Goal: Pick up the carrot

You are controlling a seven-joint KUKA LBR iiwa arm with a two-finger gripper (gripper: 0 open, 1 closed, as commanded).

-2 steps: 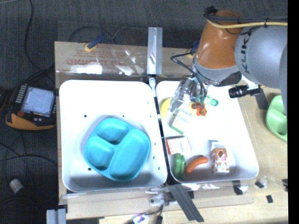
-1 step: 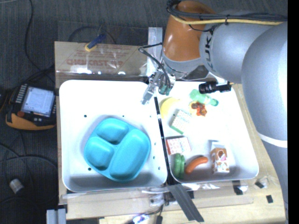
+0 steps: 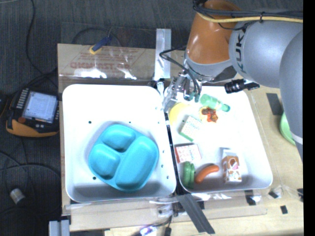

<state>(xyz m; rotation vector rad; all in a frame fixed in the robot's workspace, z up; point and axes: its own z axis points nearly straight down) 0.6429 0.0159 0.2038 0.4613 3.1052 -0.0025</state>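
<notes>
The carrot [image 3: 206, 171], orange, lies near the front wall of the right bin [image 3: 260, 146], tilted, with its left end touching a green vegetable [image 3: 188, 172]. Just above these sits a small red-and-white carton [image 3: 187, 153]; to the right stands a small juice box [image 3: 231, 166]. Farther back lie a pale packet [image 3: 189, 127], a yellow item [image 3: 176, 111], a dark red item [image 3: 210, 114] and a green item [image 3: 214, 101]. The gripper [image 3: 183, 90] hangs over the bin's back left corner, well apart from the carrot; whether its fingers are apart or together cannot be told. The left bin [image 3: 76, 107] holds a blue sectioned tray [image 3: 124, 156]. Both bins rest on the desk [image 3: 278, 132].
</notes>
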